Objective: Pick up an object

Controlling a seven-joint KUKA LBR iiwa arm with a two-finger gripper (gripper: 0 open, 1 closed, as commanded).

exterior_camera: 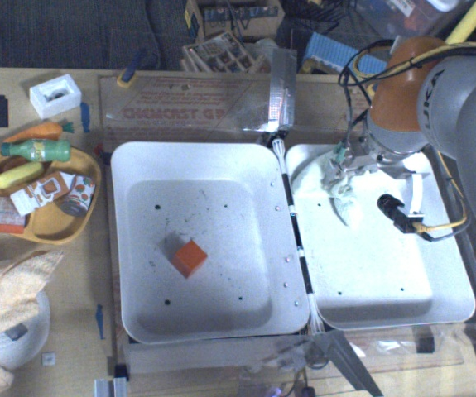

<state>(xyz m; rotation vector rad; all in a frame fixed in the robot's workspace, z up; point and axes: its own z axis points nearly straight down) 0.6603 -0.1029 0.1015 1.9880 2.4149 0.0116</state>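
The orange cube (190, 258) lies on the floor of the left bin (138, 172), slightly left of and below the bin's centre, resting apart from all four walls. The right bin (436, 304) sits directly beside it, the two rims touching along the middle seam. The hand (339, 182) hangs over the upper left part of the right bin, well apart from the cube. Whether it is open or closed cannot be determined, and nothing is visibly held. The grey arm (453, 98) with its orange band (403, 81) enters from the upper right. On the table (55, 64), left of the bins, a yellow bowl (47, 226) holds a green bottle (37, 150) and assorted packets.
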